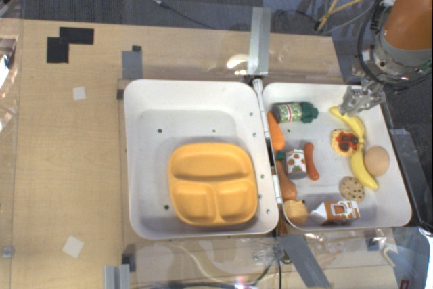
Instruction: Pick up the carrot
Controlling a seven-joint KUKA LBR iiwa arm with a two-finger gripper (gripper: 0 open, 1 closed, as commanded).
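A: Looking down on the bench, where does the carrot lie?

B: In the right bin, hard against its left wall, right of centre in the frame. It lies lengthwise along that wall, just below the left end of a green bottle that lies on its side.

A: And the gripper?

B: At the upper right of the frame, over the top right part of the same bin, just above the upper end of a banana. It is well apart from the carrot. The orange band sits above it near the frame's right edge. Whether the tool is apart or together I cannot tell; it is too small and blurred.

A: What else is in that bin?

B: A small pizza beside the banana, an egg to its right, a sausage and a small red-and-white carton near the middle, and a cookie lower down.

A: The left bin?

B: It holds a yellow divided tray, in its lower half.
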